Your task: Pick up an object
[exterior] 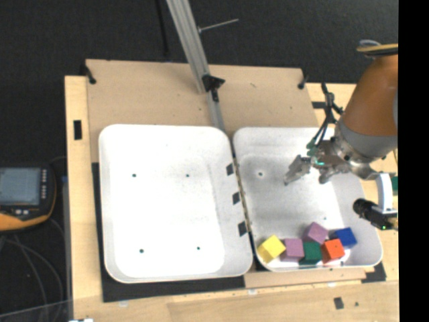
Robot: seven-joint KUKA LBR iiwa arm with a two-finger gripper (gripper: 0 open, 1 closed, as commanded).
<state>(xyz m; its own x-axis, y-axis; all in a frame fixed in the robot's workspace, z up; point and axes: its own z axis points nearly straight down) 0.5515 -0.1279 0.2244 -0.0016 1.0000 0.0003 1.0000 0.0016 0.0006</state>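
We see six small blocks bunched along the near edge of the right bin (268, 146), toward its near-right corner: a yellow block (272, 247) at the row's left end, then a pale purple block (293, 248), a green block (312, 251), an orange block (334, 249), w/ a second purple block (317, 233) and a blue block (345, 237) just behind them. They're packed touching or nearly so. As a group their long axis runs left-right, parallel to the bin's near edge; each block is roughly cube-shaped, so no single one has a clear long axis. The yellow one sits turned, a corner toward the bin's left wall.

The gripper (305, 170) hangs over the middle of the same bin, well apart from the blocks, its two fingers spread w/ nothing between them, tips pointing toward the bin's left side. The grey-and-orange arm (375, 106) comes in over the bin's right edge.

The left bin (167, 200) lies beside it on the bench (154, 92); a metal post (191, 39) rises behind the bins.
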